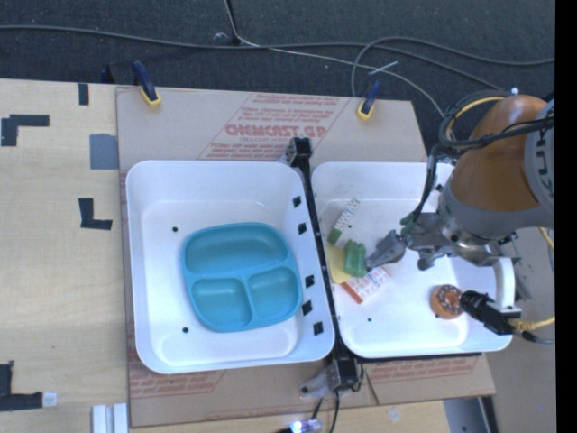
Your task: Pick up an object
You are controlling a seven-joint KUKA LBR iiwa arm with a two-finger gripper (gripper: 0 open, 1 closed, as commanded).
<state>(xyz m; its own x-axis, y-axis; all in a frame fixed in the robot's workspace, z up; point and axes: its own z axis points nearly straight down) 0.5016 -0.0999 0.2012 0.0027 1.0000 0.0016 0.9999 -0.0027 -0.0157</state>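
So here's where we're at: the claw (383,251) is down inside the right bin (406,341), poking out from under the arm's orange band and pointing toward the divider between the two bins. Honestly we can't tell whether it's spread or pinched together, the tip is just a dark wedge from this angle.

The thing it's closest to is the green object (354,259), sitting just beside the tip on the side away from the arm, maybe touching it, hard to call. That green piece lies on top of a yellow item (338,266), and its long axis runs roughly crosswise to the way the claw points. A white and red packet (368,284) lies just below the tip in the view, and a slim green and white package (343,220) sits a bit farther up, near the divider.

Room is the catch, we reckon. The pile is crowded against the bin wall at the divider, so there's little space beyond the green object for pushing forward. Behind the claw, toward the arm, the bin floor is open, apart from a small round brown thing (444,300) off near the arm's base side.

The blue tray (242,275) in the left bin (144,242) is well apart, past the divider.
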